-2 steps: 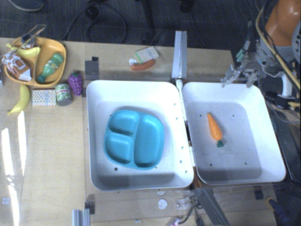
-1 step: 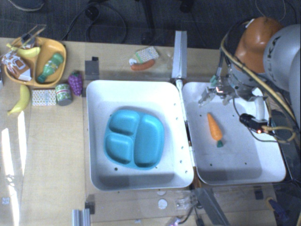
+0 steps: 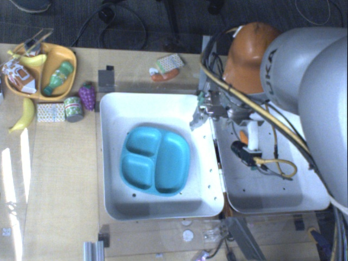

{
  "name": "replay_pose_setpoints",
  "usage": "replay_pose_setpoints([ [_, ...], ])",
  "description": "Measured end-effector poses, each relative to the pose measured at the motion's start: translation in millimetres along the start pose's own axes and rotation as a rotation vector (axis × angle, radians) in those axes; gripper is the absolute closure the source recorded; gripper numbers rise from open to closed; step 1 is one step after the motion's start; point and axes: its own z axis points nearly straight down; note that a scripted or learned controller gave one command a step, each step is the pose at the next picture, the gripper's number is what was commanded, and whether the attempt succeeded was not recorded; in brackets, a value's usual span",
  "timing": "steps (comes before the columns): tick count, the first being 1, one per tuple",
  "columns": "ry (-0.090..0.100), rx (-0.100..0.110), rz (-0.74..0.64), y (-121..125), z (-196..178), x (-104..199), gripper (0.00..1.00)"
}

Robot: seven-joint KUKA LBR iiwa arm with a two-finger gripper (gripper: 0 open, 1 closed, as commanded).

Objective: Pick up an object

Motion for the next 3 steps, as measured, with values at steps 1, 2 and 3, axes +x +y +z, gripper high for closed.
replay_pose_setpoints([
  [1, 0.001, -0.003, -0.001, 1.5, -9.6, 0.3, 1.0],
  [2, -0.001, 0.004, 0.038, -57.4, 67.2, 103.7, 1.0],
  [3, -0.001, 0.0, 0.011, -18.6, 2.6, 77.3, 1.0],
])
